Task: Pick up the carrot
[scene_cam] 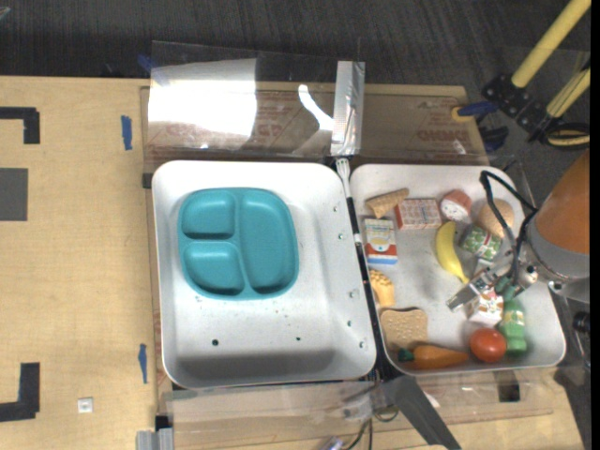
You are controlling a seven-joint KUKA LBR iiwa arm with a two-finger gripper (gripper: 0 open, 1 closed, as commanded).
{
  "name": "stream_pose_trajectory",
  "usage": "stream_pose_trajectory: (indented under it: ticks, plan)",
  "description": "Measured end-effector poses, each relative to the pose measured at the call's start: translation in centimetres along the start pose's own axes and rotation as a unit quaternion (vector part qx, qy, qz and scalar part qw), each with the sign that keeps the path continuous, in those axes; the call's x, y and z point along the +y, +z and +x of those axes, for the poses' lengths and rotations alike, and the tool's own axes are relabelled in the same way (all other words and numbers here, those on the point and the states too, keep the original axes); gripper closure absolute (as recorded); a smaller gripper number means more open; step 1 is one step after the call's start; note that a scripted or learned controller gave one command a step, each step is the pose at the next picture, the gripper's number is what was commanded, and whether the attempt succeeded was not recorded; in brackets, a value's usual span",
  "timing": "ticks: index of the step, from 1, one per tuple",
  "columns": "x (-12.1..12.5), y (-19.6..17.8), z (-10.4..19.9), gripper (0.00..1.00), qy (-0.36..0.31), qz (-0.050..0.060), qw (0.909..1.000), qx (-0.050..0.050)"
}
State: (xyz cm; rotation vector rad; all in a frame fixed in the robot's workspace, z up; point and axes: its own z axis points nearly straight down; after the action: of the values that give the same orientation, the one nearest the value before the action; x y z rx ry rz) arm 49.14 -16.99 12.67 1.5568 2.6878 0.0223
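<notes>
The carrot (439,354) lies at the front edge of the right bin (548,359), w/ its green end to the left, just under a slice of toast (403,324). Going from left, we see a teal divided plate (239,241) in the left bin (253,350), then a banana (449,249) approx. mid right bin, then a tomato (487,344) just beside the carrot. The pincer (473,287) hovers above the tomato; whether it is spread, we cannot tell.

Arm enters from the right edge of the camera view, orange band uppermost, grey wrist below it. Gripper (478,287) points left and slightly down, held low. Finger spacing is not resolvable at this angle; cable loops above the wrist.
</notes>
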Motion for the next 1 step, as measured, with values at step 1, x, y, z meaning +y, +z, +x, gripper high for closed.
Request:
stream_pose_trajectory:
  ticks: [1]
  plan:
    - [4.03, -5.88, 8.68, 0.0, 0.147, 0.015, 0.989, 0.009]
